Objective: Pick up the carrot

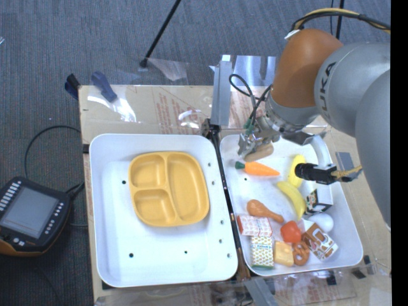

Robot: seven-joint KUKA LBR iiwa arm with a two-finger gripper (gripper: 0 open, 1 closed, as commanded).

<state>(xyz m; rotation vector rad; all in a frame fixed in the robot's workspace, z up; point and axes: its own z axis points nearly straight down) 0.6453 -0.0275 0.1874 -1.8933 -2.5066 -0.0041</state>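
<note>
The gripper (254,146) hung just above the carrot (258,168) in the right bin (347,225); a yellow plate (169,188) sat left of center.

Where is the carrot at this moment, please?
In the camera view the carrot lies in the right bin, near its upper left corner, just below the gripper and up-left of the banana.

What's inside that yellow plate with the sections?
The yellow plate, lying in the left bin, has three compartments and all three look bare, nothing in them. The food, including the carrot, lies in the right bin. The bin floor under the plate is covered.
</note>
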